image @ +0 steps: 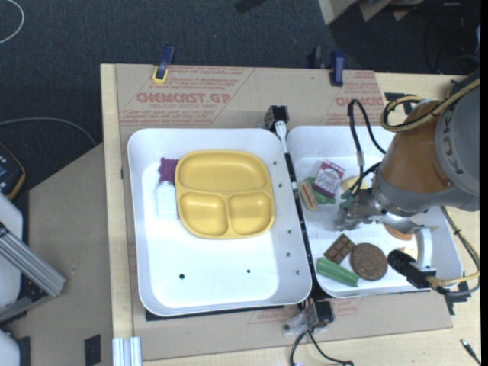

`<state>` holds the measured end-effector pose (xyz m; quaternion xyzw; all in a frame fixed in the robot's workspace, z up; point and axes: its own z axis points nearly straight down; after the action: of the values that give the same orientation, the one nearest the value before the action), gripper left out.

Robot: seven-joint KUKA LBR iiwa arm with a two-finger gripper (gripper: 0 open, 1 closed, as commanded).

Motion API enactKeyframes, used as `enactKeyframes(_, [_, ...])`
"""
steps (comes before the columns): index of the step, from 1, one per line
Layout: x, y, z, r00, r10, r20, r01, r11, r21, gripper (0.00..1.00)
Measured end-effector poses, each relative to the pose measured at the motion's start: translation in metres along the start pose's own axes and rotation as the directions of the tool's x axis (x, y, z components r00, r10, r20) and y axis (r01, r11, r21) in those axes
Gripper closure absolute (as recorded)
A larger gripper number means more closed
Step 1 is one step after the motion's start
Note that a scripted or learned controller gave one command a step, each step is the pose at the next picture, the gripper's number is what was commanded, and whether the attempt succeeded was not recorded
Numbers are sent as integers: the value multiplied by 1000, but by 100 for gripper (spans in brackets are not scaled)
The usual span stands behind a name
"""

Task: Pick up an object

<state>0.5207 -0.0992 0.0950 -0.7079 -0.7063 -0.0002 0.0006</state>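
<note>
Down in the right bin, the gripper hovers above a brown cookie.

A divided tray sits in the left bin; several small items, perhaps snacks, crowd the right bin.

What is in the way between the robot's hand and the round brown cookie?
Nothing visible. The end effector hangs over the right bin, and the round brown cookie lies just below it in the view, with bare white floor between. A chocolate piece lies beside the cookie.
</note>
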Motion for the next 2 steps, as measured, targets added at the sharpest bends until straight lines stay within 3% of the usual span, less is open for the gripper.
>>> enactKeyframes(2, [-2,5,-107,1000,-3,4,3,1000,-10,100])
